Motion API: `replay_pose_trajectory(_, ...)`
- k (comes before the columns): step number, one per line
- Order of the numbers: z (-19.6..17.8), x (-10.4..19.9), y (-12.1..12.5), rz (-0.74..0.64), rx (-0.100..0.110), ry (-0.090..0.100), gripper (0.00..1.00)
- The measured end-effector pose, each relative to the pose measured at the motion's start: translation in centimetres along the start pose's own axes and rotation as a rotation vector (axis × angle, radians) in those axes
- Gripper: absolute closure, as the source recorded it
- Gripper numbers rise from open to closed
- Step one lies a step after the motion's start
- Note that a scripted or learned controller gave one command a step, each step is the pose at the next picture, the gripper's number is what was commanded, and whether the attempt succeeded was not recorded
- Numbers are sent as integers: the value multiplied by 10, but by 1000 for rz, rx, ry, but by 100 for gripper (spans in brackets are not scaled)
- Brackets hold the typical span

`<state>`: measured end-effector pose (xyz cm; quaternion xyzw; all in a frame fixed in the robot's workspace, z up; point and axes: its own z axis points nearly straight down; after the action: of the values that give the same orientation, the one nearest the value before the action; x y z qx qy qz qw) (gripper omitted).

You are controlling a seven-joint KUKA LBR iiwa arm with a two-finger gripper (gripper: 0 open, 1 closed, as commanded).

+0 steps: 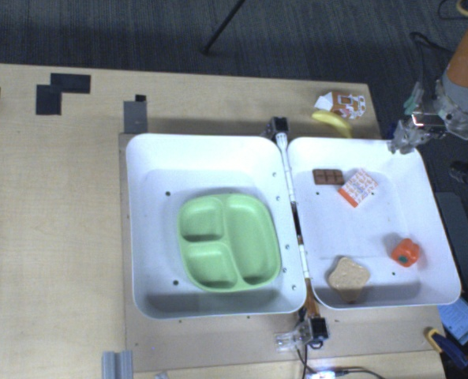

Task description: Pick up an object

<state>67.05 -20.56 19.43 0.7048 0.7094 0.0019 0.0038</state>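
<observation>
Two white bins sit side by side on the worktop (pixel 52 235). The left bin (pixel 151 290) holds a green divided plate (pixel 230 242), lying flat with its long axis running toward the far-right corner. The right bin (pixel 435 290) holds four small things, well apart from one another: a brown chocolate bar (pixel 327 177) near the far wall, its long axis running left to right; a red-and-white packet (pixel 358 187) just beside it, turned at a slant; an orange toy (pixel 406 253) near the right wall; and a tan bread slice (pixel 349 275) close to the near wall. The middle of this bin's floor is bare, leaving open room among the items. Beyond the far rim, on the worktop, lie a yellow banana (pixel 332 121) and a small wrapper (pixel 344 103). The tool (pixel 406 139) hangs over the far-right corner of the right bin, above the rim; whether it is spread or closed cannot be made out, and nothing is seen in it.
</observation>
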Motion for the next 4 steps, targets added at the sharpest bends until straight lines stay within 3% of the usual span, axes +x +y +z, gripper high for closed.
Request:
replay_pose_trajectory(1,2,0,-1,0,4,1,0)
replay_pose_trajectory(2,103,22,-100,2,8,3,0)
replay_pose_trajectory(3,91,22,-98,-2,3,2,100)
replay_pose_trajectory(4,16,14,-4,0,1,1,100)
